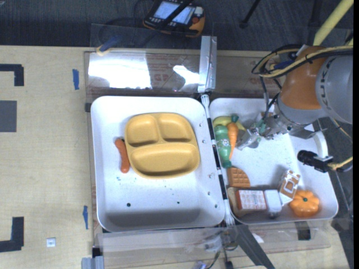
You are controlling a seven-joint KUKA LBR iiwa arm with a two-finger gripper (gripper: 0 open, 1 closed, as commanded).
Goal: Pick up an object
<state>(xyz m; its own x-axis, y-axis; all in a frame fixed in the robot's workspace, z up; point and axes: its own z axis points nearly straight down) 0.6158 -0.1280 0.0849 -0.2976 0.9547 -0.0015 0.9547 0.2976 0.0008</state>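
Carrot (232,134) lies at right bin's (328,203) left wall, beside corn (225,150). I see hand (251,139) just right of carrot; can't tell its grip state.

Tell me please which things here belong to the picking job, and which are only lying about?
For the job:
end effector
carrot
green vegetable
waffle
carton
small pumpkin

Lying about:
yellow divided plate
sausage
handheld controller
blue tape marks
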